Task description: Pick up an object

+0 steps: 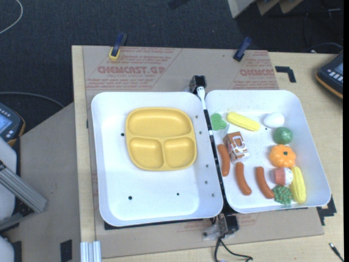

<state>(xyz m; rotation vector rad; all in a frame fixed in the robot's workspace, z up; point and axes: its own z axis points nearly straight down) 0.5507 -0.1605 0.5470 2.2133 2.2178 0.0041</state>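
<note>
The right bin (pixel 256 98) holds several toy foods. A yellow corn cob (pixel 243 121) and a white egg (pixel 274 119) lie near its far side, with a green leafy piece (pixel 218 121) at the left. A small carton (pixel 236 146) sits in the middle beside an orange sausage (pixel 224 159). Two more sausages (pixel 242 178) (pixel 264 182) lie nearer the front. A green ball (pixel 282 135), an orange pumpkin (pixel 282 156), a red-and-white piece (pixel 283 176), a second corn cob (pixel 298 183) and broccoli (pixel 282 195) line the right side.
The left bin (pixel 109 190) holds a yellow divided plate (pixel 161 138). Clamps (pixel 116 47) (pixel 242 48) sit at the bench's far edge. A black fitting (pixel 197 83) stands where the bins meet, and cables (pixel 223 231) hang at the front.
</note>
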